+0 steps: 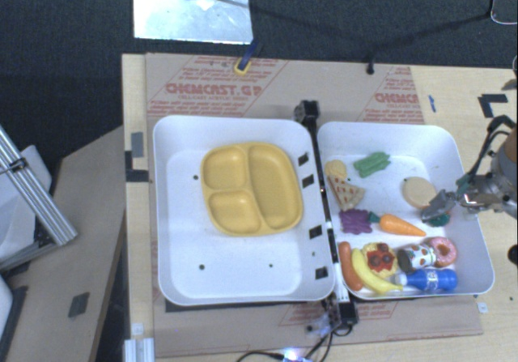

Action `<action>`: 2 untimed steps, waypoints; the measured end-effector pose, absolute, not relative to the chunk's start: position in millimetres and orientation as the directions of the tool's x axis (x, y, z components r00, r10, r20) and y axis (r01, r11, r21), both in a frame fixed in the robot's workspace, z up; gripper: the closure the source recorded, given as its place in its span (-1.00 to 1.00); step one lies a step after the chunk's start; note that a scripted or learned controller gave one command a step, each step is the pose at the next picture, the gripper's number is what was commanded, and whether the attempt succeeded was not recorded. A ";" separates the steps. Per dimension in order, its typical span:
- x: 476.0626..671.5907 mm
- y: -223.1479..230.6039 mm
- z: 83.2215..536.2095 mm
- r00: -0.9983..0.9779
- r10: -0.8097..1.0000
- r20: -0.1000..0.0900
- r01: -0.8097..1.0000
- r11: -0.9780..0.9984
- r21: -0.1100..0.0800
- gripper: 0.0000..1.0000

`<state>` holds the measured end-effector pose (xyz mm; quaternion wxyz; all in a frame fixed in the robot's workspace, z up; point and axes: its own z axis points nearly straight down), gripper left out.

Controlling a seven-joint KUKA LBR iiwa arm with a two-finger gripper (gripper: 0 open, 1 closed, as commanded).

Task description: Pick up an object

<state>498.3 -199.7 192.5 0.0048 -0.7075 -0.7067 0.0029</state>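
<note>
I have the gripper [443,205] low over the right bin [465,159], beside the tan cookie [418,190], lining up a grab; its jaws' state I cannot tell.

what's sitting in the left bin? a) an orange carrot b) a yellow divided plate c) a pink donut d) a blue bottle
b, the yellow divided plate lies alone in the left bin, while the toy foods, such as the carrot and donut, are all in the right bin.
</note>
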 end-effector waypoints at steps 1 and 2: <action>501.6 -199.3 198.6 -0.003 1.000 0.000 1.000 0.003 0.001 -1.00; 500.9 -201.7 136.1 -0.001 1.000 0.001 1.000 0.001 -0.003 -1.00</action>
